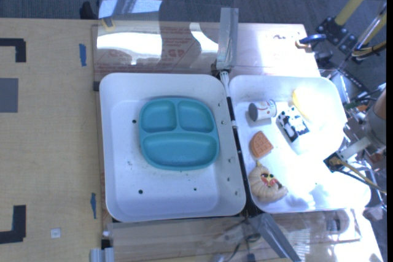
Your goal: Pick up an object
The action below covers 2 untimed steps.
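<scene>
The right bin [245, 86] holds several small things. A small white can [261, 110] lies on its side at the back. Next to it is a black and white object [293, 124], and a pale yellow object [312, 102] lies in glare at the back right. An orange waffle-shaped piece [261, 144] lies near the left wall, with a tan toy with red marks [267, 184] in front of it. A pale blue thing [319, 193] sits at the front right, washed out. My gripper [361, 132] is over the bin's right rim, apart from all of these.
The left bin [116, 132] bears a teal divided plate [178, 132]. A metal divider [226, 46] stands behind the seam between the bins. Strong glare covers the right bin's right half.
</scene>
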### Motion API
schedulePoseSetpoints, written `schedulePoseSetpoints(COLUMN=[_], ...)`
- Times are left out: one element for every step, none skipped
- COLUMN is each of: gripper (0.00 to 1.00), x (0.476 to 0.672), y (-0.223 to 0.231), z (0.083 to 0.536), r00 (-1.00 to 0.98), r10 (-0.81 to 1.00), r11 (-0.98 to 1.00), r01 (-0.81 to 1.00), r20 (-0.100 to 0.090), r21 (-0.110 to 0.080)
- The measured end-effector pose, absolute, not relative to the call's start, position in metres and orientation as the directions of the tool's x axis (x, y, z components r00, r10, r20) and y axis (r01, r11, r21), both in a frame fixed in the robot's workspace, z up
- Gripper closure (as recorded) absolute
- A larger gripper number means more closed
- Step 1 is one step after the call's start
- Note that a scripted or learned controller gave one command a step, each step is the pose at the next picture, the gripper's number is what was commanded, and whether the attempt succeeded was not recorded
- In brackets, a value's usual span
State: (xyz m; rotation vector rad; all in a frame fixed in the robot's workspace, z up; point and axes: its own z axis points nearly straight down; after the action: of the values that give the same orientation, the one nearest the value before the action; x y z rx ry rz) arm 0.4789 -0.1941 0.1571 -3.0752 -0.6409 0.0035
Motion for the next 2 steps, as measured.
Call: schedulePoseSetpoints(gripper=[1.0,1.0], x=[0.48,0.487], y=[-0.192,-0.19], z=[0.165,0.149], r00=[0.916,0.772], r10=[0.401,0.636], r11=[-0.916,-0.772], r01=[0.401,0.636], r20=[-0.002,-0.002], r21=[-0.003,-0.006])
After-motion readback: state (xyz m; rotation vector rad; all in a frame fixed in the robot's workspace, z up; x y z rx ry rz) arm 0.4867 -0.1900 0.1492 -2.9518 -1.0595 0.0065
